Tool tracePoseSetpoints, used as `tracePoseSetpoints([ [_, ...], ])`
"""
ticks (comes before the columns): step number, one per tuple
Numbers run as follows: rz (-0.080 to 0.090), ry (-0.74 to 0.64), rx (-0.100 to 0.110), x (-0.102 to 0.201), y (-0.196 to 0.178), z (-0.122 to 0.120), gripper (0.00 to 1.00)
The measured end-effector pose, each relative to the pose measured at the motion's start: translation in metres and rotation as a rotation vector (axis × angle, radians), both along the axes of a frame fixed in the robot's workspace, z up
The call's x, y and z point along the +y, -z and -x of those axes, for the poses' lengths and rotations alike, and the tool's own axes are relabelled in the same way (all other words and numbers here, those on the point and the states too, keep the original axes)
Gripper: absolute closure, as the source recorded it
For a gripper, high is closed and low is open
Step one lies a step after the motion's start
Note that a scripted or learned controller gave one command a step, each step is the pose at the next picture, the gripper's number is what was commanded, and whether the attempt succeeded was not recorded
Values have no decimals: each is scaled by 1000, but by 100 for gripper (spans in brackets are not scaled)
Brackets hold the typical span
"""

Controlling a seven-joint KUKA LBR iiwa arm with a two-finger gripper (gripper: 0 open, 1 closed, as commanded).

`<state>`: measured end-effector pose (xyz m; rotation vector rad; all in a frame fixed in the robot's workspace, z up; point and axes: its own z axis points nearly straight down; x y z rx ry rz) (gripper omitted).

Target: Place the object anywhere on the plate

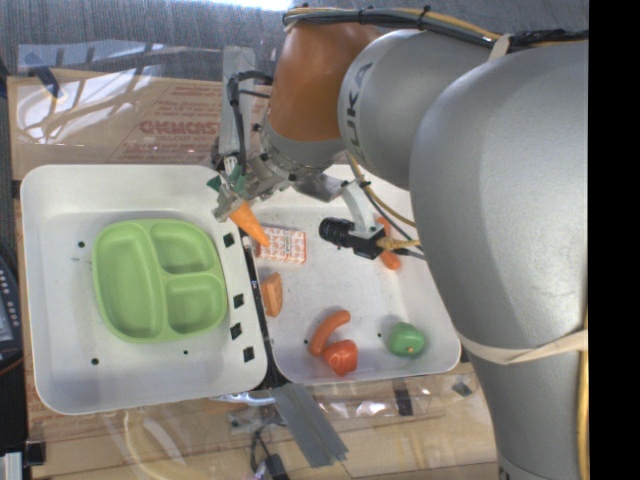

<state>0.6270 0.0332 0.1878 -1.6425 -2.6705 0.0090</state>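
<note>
End effector (232, 200) pinching a toy carrot (249, 225) just right of the green divided plate (160, 279). Best to carry it left over a compartment, lower, then let go.

You'll see a brown cardboard sheet (120, 118) with red print lying behind the tool, glare striping it under a clear film. Farther back runs dark ribbed matting (120, 18) with a bright patch of light. Below the tool, grey tape (310, 428) crosses the bench edge.
</note>
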Motion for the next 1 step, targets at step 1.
tracePoseSetpoints([
  [1,0,1,0,0,0,0,0],
])
